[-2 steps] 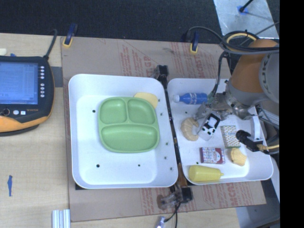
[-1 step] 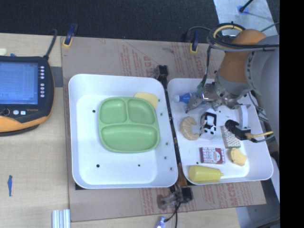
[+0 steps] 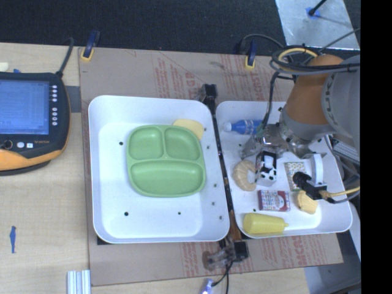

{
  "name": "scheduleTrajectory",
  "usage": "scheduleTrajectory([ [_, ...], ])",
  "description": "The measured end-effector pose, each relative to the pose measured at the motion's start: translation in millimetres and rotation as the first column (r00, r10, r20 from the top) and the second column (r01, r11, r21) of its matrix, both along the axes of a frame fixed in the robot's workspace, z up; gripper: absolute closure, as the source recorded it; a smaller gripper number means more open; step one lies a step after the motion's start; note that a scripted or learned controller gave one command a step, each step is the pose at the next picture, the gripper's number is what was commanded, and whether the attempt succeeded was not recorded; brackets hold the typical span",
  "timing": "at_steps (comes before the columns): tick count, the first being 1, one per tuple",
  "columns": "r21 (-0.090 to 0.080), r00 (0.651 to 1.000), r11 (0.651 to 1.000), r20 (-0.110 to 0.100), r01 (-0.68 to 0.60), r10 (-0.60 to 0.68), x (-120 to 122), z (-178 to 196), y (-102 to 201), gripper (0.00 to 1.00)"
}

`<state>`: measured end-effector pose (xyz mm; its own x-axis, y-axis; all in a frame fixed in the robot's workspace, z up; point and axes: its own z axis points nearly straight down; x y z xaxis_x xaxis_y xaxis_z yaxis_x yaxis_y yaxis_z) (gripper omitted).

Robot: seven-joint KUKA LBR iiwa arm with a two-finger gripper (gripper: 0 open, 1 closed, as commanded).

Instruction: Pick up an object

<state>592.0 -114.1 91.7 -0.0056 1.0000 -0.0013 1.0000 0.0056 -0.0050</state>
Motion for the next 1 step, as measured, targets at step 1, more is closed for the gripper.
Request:
scheduleTrajectory([
  [1,-0.001,1.000,1.000,-0.001,-0.001,0.001,0.3,10.8,-1.6,1.00],
])
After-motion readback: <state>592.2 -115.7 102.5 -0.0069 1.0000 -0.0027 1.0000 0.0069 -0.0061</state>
